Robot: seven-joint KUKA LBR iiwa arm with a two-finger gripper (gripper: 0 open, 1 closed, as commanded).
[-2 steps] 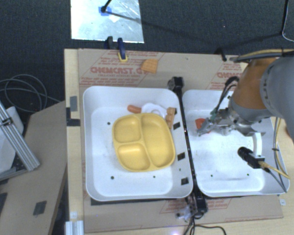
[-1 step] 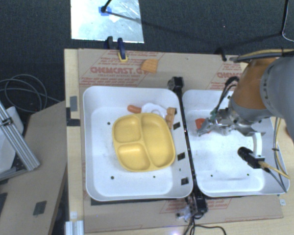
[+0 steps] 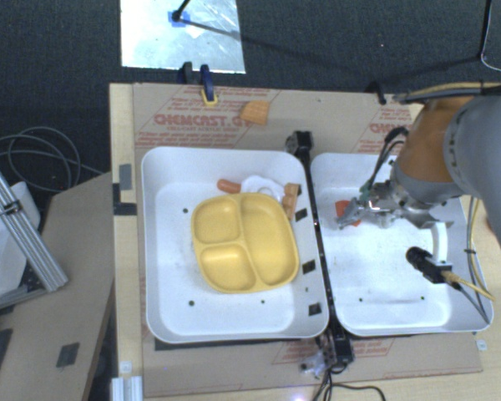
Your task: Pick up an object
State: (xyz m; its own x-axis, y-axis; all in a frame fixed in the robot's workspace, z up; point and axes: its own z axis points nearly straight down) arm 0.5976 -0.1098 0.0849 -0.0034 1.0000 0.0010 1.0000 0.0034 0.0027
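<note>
The claw (image 3: 353,215) is down at a small red object (image 3: 342,208), its grip I cannot tell; next comes a clean lift.

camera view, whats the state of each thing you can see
yellow divided plate: upright, lying in the left bin
orange sausage-shaped piece: lying flat behind the plate
tool: low over the right bin, at a small red object; grip unclear
</note>
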